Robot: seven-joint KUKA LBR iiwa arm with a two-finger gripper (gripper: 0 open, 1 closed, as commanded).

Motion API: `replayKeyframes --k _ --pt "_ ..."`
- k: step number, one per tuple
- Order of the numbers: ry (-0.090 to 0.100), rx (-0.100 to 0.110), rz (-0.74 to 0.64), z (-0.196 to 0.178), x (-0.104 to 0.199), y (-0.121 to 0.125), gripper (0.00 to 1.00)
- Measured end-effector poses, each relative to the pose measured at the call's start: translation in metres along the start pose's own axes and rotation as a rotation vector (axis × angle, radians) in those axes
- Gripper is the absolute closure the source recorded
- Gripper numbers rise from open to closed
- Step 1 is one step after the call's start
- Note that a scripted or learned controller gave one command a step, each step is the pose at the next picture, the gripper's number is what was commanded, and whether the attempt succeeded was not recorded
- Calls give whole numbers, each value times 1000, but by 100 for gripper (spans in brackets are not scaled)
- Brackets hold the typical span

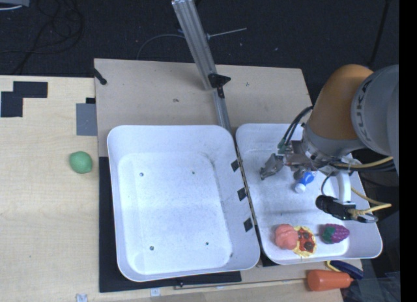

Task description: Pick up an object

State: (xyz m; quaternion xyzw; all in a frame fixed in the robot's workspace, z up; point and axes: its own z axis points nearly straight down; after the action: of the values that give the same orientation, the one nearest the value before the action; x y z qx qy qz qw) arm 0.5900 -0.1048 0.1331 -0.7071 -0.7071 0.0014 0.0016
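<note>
my arm [352,109] reaches in from the right and hangs over the right bin [260,144], the orange band showing above my wrist. my claw [272,167] sits low over the far-left part of that bin, close to the edge where the two bins meet. whether my claw is apart or together i cannot tell from this angle; nothing can be made out clamped in it.

just right of my claw, under my wrist, lies a small blue and white object [303,180] on the bin floor. along the near side of the same bin there are three more things in a row: a pinkish-orange lump [285,235] on the left, a yellow and red piece [305,241] touching it, and a purple object [333,233] a little to the right. any of these could be picked, and all of them rest in the bin.

the left bin [120,144] lies beside mine, its right rim touching the right bin's. out on the wooden bench, to the left of both bins, sits a green ball [81,162]. an orange object [327,280] lies on the bench just nearer than the right bin.
</note>
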Motion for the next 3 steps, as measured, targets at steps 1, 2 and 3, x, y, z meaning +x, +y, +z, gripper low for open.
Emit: replayKeyframes --k 1,2,3 --pt "0 -4 3 -12 -1 1 100" --pt "0 -7 1 -54 0 4 100" --pt "-1 -9 1 -112 -7 11 100"
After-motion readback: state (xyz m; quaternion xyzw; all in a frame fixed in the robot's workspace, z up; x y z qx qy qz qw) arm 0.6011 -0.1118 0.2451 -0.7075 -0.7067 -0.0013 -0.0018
